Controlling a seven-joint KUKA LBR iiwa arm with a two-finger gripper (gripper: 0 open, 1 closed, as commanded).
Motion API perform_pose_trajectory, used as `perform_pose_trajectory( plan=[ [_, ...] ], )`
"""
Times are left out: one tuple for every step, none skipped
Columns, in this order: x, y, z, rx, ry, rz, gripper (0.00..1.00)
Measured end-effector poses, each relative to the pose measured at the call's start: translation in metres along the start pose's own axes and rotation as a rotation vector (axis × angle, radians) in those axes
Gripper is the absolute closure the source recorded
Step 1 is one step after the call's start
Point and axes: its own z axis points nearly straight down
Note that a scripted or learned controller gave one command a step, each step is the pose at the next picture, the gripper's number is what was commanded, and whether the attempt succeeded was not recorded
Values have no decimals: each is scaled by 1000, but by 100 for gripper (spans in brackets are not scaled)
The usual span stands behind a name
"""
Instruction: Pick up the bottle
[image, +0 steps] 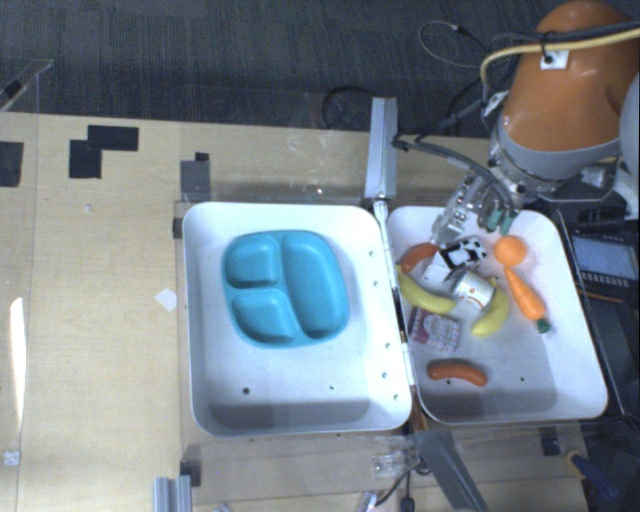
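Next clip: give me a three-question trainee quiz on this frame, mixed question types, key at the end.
1. True or false: the blue divided plate lies in the right bin.
2. Which lies nearest the right bin's front edge? A) carrot B) sausage C) banana
3. Fill in: the gripper hangs over the ___ part of the right bin, above the bottle.

Key: 1. False, it lies in the left bin. 2. B. 3. Back.

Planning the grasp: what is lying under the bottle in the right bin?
The bottle lies tilted across a banana, whose ends stick out on either side. A flat packet sits just in front. The bottle hides whatever lies directly beneath its body.
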Motion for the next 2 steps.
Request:
perform_pose_trajectory(
  plan=[
    [71, 33, -55, 1, 2, 419, 100],
    [144, 64, -3, 6, 6, 698, 100]
  ],
)
